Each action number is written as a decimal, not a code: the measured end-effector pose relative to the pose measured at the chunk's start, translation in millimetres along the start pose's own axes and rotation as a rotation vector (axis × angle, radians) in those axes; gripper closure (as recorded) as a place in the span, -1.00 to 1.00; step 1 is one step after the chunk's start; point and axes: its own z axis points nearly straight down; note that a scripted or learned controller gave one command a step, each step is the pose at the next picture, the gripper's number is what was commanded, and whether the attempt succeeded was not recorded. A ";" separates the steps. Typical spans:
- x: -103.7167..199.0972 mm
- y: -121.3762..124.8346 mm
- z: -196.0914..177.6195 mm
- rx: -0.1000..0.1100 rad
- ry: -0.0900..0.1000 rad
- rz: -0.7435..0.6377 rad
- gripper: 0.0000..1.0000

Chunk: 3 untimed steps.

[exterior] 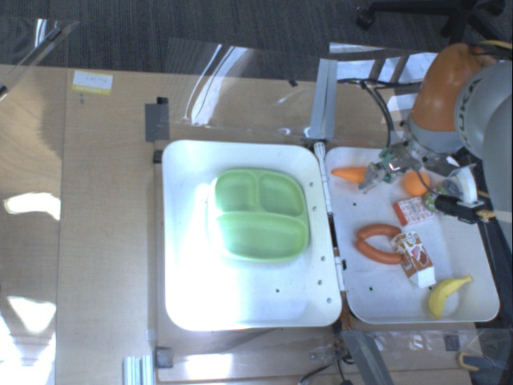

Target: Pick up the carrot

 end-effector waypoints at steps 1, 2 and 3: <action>60.5 28.5 -93.8 -0.044 -0.003 -0.042 1.00; 60.2 27.8 -92.5 -0.041 -0.002 -0.041 -1.00; 54.2 -53.2 8.9 -0.042 -0.004 -0.108 -1.00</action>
